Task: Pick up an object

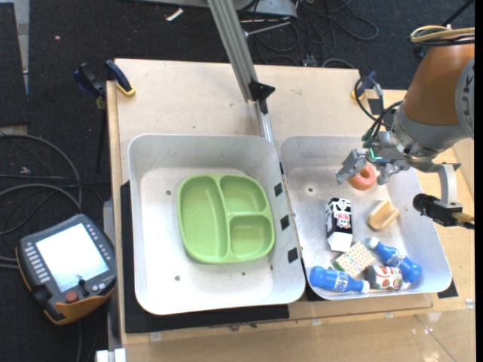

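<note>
Two grey fingers of the gripper stand spread either side of a small orange-pink rounded toy in the upper part of the right bin. The toy sits between them, directly under the wrist, so the gripper is open around it rather than clenched; whether the fingers touch it I cannot tell. The move ahead, as I judge it, is simply to close and lift.

Below the toy in this bin lie a tan bread-like piece, a black-and-white milk carton, a checkered packet, a blue bottle and a red can. In the left bin rests a green divided plate, with nothing on it.
</note>
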{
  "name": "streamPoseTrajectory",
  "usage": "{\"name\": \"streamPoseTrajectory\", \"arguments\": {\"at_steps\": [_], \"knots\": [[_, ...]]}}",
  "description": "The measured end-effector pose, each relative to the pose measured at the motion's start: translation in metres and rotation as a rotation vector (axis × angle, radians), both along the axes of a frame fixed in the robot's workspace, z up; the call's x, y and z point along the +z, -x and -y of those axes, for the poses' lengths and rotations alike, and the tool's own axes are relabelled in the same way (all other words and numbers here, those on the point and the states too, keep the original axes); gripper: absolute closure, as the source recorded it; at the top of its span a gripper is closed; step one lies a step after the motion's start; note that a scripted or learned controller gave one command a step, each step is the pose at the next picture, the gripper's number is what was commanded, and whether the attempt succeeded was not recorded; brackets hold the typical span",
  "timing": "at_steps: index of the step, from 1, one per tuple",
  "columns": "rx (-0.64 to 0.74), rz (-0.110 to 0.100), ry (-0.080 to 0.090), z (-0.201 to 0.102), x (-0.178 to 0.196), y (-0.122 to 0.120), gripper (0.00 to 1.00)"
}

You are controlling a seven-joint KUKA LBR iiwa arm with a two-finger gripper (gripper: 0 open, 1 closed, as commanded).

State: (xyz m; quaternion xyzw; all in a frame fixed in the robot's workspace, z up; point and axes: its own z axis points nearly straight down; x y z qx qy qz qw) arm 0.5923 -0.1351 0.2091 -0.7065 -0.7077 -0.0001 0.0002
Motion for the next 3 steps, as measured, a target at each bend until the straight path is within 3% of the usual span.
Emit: {"name": "streamPoseTrajectory", "arguments": {"at_steps": [2, 3], "knots": [[-0.002, -0.003, 0.001, 0.003, -0.116, 0.006, 0.0], [-0.002, 0.001, 0.001, 0.003, -0.103, 0.005, 1.0]]}}
